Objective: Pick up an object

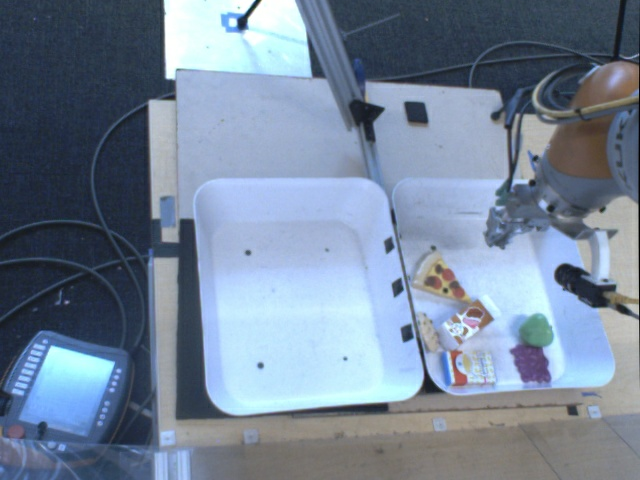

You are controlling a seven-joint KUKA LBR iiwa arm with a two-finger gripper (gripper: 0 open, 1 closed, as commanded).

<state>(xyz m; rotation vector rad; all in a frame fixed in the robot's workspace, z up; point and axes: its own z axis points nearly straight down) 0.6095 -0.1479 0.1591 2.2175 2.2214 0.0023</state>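
We are looking at two white bins sitting side by side on the tabletop (270,118). The left bin (300,203) is taking up the frame's centre. The right bin (600,353) is holding all the objects, clustered in its lower half: a pizza slice toy (441,278) near the bin's left wall, a small red-and-white packet (468,321) just below and right of it, a tan biscuit-like piece (429,332) against the left wall, a red and yellow box (469,368) at the bottom edge, a green round toy (537,330) to the right, and purple grapes (531,364) just below the green one.

The pincer (498,232) is hanging over the upper part of the right bin, at the end of the grey arm with the orange band (600,118) coming in from the frame's right. We are not seeing anything between its fingers; whether it is open or closed we cannot tell at this angle.

The nearest object, the pizza slice toy, is lying below and left of the pincer, apart from it. The others are lying further down the frame.

A teach pendant (60,383) is sitting at the lower left.
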